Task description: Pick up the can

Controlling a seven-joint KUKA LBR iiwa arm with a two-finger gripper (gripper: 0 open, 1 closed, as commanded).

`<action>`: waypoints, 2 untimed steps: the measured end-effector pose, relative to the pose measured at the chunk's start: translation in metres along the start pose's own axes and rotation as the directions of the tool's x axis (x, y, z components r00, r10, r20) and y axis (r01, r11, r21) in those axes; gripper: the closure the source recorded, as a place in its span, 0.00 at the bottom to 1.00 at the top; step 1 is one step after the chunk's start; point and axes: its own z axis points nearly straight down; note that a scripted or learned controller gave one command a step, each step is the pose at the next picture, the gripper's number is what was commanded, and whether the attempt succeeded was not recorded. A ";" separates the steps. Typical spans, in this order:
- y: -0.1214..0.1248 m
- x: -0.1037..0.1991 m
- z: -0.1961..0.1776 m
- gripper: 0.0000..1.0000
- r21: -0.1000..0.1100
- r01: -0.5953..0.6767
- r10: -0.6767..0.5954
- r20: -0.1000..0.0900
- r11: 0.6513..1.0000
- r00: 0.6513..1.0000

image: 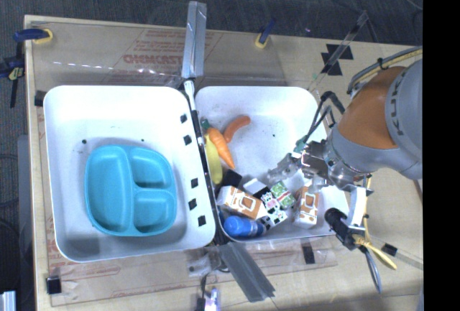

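Hovering low at about four o'clock in my view, the claw sits over the right bin's clutter, and I cannot tell how wide it stands or whether it has hold of anything. Largest on my screen is the bench, then the left bin, then the right bin beside it. I see the grey arm with its orange band entering from three o'clock. A blue divided tray lies in the left bin toward seven o'clock. In the right bin, the can, blue and lying on its side, rests at that bin's six o'clock edge, just beside a small orange and white carton. A carrot lies toward that bin's nine o'clock.
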 end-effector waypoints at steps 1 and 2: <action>0.010 0.006 0.077 0.00 -0.001 -0.047 0.047 0.000 0.999 0.999; 0.010 0.006 0.067 1.00 0.001 -0.042 0.042 0.001 0.999 0.999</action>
